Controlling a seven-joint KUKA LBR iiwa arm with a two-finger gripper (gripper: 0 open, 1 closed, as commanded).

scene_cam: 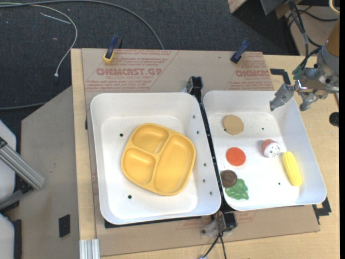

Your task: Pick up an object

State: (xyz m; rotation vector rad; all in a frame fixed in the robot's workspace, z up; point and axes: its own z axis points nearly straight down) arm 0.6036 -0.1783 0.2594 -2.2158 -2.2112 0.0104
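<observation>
Yellow tray (158, 158) (three-part) in a white bin (102, 123); orange-red disc (235, 156), green piece (237, 190).

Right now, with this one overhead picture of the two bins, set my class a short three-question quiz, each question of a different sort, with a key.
1. True or false: the yellow divided plate lies in the right bin.
2. Which item lies nearest the gripper?
A. the tan round piece
B. the green leafy piece
C. the yellow corn cob
3. Fill in: the small dark brown round piece touches the ____ leafy piece.

Key
1. False; it lies in the left bin.
2. A.
3. green.
</observation>
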